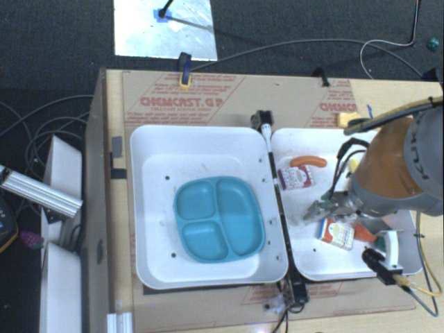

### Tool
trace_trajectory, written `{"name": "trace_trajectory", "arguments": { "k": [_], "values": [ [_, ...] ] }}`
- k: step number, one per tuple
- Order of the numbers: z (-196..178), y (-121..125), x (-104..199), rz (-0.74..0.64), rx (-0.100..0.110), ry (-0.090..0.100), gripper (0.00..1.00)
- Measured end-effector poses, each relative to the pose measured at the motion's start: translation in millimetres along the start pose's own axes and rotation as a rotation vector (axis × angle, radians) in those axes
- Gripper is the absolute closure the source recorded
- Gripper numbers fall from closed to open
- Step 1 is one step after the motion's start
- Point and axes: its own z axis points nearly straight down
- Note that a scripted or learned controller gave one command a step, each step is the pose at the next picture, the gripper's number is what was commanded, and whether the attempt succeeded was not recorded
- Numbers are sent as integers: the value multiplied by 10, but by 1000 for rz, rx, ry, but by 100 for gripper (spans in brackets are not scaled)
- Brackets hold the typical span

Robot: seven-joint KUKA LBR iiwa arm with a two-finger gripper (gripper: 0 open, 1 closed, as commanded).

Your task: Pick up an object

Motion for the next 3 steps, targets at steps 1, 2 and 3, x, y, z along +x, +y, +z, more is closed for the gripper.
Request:
{"name": "trace_trajectory", "arguments": {
  "k": [1,2,3],
  "values": [
    [-105,15,1,-1,-3,0,100],
    [-103,14,2,-1,-2,1,0],
    [112,-113,-85,-3,6,5,0]
  ]
}}
